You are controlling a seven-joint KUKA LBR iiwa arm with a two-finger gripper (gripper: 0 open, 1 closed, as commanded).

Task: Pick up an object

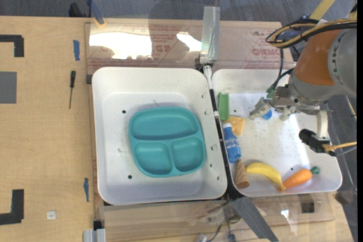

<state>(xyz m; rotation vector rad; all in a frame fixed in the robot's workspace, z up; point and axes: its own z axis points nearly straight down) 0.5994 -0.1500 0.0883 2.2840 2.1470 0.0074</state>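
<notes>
My gripper (276, 108) hangs over the right bin (332, 183); I cannot tell if it holds anything. The banana (265, 172) and carrot (297, 178) lie near the front wall, touching, so I might bump one while grabbing the other

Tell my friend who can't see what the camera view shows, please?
A grey robot arm with an orange band hangs its pincer over the right white bin, which holds a banana, a carrot, a blue bottle and a green stick. The left white bin holds a teal divided plate.
</notes>
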